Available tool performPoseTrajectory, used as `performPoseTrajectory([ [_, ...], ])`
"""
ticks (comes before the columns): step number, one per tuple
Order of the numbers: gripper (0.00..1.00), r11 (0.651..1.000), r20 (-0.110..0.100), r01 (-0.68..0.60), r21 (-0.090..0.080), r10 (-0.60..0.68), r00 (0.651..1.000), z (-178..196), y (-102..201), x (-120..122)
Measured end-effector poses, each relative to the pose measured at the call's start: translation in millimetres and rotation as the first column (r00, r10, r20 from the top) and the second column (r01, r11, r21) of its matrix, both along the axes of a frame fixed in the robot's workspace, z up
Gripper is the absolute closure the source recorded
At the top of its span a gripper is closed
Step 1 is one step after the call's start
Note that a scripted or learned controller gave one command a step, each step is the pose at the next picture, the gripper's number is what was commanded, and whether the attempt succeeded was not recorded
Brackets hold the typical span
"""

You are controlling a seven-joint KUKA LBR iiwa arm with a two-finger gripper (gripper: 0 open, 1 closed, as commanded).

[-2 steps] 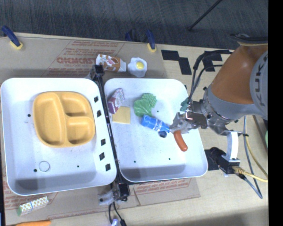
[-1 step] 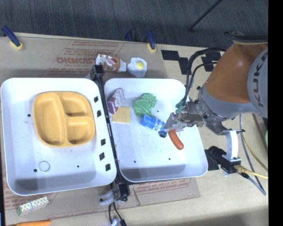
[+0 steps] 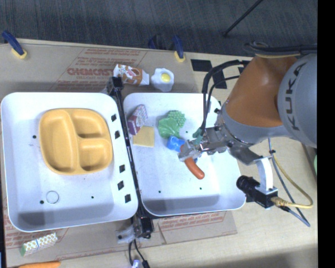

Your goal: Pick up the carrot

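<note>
Carrot: small orange plastic carrot lies in right white bin, near bin centre.
Gripper: metal two-finger gripper touching carrot's upper end; grip state unclear.

Even, soft overhead light, two shallow white plastic bins bright without glare, faint grey shadows along their lower walls, slightly soft focus, dim carpet at the top.
</note>
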State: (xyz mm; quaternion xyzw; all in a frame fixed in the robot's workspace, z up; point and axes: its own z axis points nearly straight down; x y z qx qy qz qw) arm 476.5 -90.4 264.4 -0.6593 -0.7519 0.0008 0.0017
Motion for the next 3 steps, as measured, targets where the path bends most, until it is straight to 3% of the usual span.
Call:
performPoseTrajectory([
  [1, 1.0, 0.994, 0.003, -0.112, -0.002, 0.112, 0.994, 9.9, 13.6, 1.5],
  [2, 1.0, 0.988, 0.002, -0.153, -0.001, 0.153, 0.988, 38.8, -3.2, -0.1],
  [3, 1.0, 0.955, -0.001, -0.297, 0.001, 0.297, 0.955, -50.2, 9.0, -0.6],
])
